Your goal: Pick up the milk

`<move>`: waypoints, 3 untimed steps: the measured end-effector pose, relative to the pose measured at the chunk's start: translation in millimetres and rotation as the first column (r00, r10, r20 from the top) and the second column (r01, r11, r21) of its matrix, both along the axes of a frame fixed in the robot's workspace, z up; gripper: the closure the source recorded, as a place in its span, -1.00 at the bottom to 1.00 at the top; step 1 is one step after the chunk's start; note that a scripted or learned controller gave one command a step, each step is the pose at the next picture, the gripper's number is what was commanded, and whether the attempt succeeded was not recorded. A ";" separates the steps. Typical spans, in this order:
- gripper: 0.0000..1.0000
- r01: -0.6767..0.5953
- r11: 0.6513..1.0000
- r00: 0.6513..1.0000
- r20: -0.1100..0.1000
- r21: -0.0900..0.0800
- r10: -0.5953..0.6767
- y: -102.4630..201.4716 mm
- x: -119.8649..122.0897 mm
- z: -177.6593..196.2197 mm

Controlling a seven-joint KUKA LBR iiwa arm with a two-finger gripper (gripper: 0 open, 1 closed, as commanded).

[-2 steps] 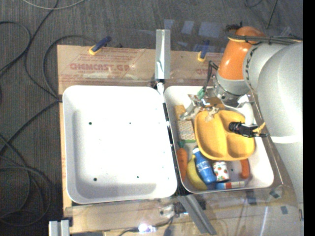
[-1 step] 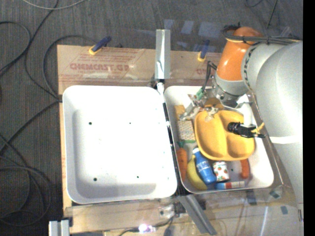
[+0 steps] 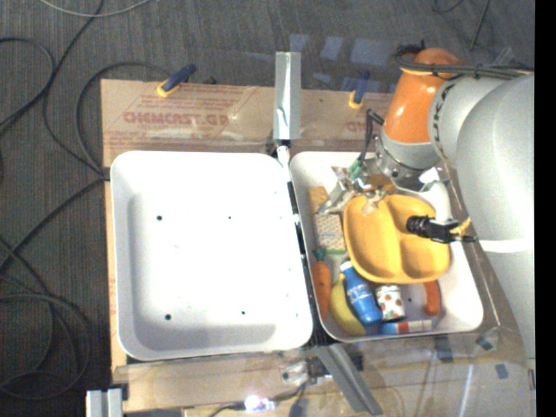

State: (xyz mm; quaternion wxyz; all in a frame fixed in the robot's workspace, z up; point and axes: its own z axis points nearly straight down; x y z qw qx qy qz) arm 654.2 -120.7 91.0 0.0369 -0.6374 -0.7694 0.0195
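The milk (image 3: 390, 301), a small white carton with red marks, lies near the front of the right bin (image 3: 473, 315), just below a yellow divided dish (image 3: 391, 241). A blue bottle (image 3: 360, 298) lies right beside it on the left. My gripper (image 3: 360, 183) hangs over the back of the right bin, above the dish's far rim and well away from the milk. The grey arm with its orange band (image 3: 415, 102) reaches in from the right.
A carrot (image 3: 322, 283) and a banana (image 3: 340, 315) lie along the right bin's left wall, with a patterned packet (image 3: 327, 227) behind them. A red item (image 3: 432, 300) and a marker (image 3: 408, 326) sit by the front wall. The left bin (image 3: 208, 250) stands alongside.
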 end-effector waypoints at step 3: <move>-1.00 -0.060 0.998 0.998 -0.003 0.010 0.060 -7.8 -0.3 -0.3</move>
